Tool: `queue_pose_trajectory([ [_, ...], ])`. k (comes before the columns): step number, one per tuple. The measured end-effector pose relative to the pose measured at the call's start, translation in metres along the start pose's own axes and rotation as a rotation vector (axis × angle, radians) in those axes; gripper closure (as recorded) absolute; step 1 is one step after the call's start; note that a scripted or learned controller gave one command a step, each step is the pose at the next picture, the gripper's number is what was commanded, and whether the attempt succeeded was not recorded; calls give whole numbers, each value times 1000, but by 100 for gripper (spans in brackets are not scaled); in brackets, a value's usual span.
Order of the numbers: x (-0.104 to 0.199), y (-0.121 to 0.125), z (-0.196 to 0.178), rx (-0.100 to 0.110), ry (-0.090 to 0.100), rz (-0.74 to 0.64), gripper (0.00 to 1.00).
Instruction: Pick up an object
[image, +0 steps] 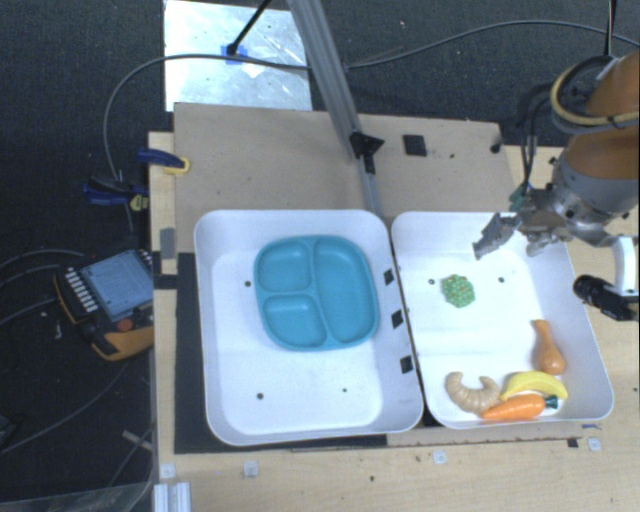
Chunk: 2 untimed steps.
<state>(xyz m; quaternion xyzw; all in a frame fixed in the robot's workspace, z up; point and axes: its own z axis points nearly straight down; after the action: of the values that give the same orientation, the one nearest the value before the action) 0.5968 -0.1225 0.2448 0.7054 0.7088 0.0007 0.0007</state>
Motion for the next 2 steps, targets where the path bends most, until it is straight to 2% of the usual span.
queue_pose_trajectory([
  [1,6,-4,44,3,0,3,0],
  [2,8,-1,106,5,0,4,0],
])
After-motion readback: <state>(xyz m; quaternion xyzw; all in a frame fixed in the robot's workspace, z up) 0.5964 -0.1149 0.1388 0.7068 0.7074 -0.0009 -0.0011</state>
